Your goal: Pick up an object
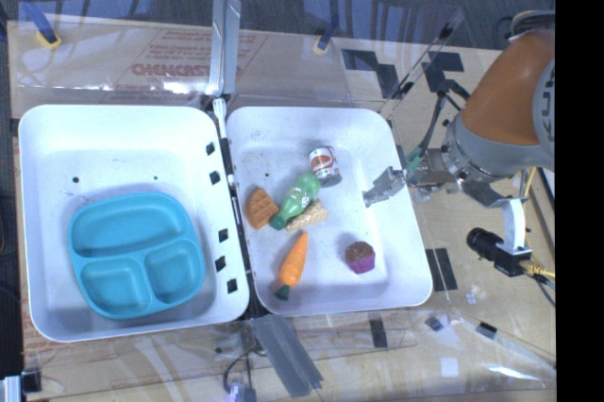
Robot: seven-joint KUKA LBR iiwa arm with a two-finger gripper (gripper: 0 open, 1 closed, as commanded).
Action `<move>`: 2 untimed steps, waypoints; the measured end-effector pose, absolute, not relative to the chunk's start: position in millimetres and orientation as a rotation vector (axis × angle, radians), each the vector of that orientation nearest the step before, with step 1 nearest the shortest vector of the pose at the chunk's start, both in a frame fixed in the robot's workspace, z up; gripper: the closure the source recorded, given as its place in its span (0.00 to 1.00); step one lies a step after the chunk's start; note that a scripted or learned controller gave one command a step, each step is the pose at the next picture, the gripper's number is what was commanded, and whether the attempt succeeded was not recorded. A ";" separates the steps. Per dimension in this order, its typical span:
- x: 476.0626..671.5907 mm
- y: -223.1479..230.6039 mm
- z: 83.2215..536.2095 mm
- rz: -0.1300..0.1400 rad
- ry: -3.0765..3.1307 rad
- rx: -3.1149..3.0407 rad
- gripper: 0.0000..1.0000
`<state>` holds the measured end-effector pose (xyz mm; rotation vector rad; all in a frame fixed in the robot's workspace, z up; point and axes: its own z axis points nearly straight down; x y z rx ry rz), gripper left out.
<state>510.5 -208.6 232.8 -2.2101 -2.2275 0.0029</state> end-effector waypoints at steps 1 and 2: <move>523.5 -200.2 99.8 0.003 -2.400 -2.020 0.00; 475.9 -137.4 90.6 0.002 -2.537 -1.844 0.00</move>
